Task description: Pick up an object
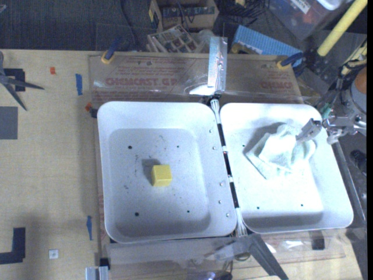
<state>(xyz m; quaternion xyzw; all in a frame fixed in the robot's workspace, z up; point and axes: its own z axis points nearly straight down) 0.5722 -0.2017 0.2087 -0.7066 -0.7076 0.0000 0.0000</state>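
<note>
The grey two-finger gripper [312, 128] sits at the far right edge of the right white bin [338, 214], its tip against the right side of a crumpled white and pale green cloth [278, 150]. Whether that claw is spread or closed, and whether any fold lies between its tips, I cannot tell. The cloth lies just left of the claw and slightly nearer, its long axis running from near left to far right, so the claw meets its far right end. A small yellow foam cube [161, 175] rests alone in the middle of the left white bin [111, 214], well apart from the claw, across the divide
</note>
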